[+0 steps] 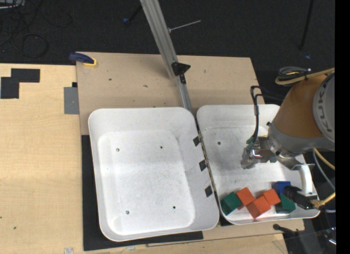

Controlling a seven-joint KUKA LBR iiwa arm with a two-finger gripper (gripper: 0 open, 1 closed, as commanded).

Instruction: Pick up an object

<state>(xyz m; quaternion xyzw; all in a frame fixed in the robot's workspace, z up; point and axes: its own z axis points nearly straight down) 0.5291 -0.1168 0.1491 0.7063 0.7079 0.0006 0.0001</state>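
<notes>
Blocks, orange point(260, 203), green point(231, 202) and blue point(282, 187), cluster at 5 o'clock in the right bin point(229, 132). The end effector point(252, 156) hangs above them over bare bin floor, carrying nothing; how far it is open I cannot tell. A good pick probably means centring on one outer block. The left bin point(143, 171) sits at 9 o'clock on the wooden tabletop point(131, 80), dark floor beyond.

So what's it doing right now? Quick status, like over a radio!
Gripper low over the right bin, nothing visibly held. Blocks clustered at the bin's near edge, apart from the gripper. Nothing between them.
</notes>
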